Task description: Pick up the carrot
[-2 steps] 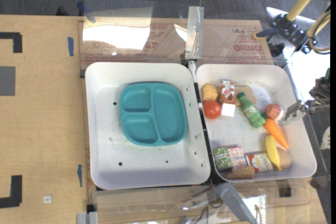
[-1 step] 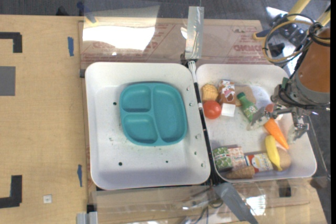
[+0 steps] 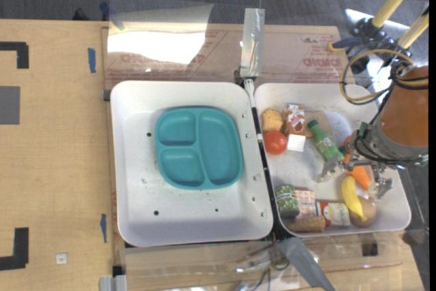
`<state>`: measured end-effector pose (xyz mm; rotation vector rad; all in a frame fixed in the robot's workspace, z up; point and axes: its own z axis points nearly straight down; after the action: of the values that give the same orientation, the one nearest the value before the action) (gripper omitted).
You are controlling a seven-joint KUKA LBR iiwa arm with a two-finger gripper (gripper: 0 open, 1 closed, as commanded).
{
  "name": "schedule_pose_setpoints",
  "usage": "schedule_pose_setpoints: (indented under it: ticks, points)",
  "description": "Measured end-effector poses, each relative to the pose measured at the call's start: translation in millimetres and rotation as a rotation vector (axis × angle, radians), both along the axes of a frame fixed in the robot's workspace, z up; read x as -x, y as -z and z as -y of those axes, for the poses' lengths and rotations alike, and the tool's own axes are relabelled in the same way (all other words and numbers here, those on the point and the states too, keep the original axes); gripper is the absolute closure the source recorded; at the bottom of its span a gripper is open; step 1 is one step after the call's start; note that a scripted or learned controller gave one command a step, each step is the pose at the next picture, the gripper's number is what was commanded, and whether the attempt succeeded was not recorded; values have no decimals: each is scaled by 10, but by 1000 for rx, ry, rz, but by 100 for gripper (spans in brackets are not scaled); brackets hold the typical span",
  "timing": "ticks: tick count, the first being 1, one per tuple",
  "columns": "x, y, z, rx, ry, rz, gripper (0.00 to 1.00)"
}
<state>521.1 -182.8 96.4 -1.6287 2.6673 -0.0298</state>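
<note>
The hand (image 3: pixel 368 177) sits on the carrot (image 3: pixel 362 178), beside the banana (image 3: pixel 351 195).

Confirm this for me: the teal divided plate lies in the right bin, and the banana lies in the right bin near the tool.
One thing is wrong. In the camera view the teal divided plate lies in the left bin, not the right. The rest holds: the banana lies in the right bin near the tool.
</note>
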Motion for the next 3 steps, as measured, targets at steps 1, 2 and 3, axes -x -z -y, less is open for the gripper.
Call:
schedule_pose_setpoints:
  ticks: [1,2,3]
  points:
    - [139,-8,-306,1,84,5,0]
    - [159,-9,-277,-1,109,10,0]
    - [287,-9,-391,-1,181,11,0]
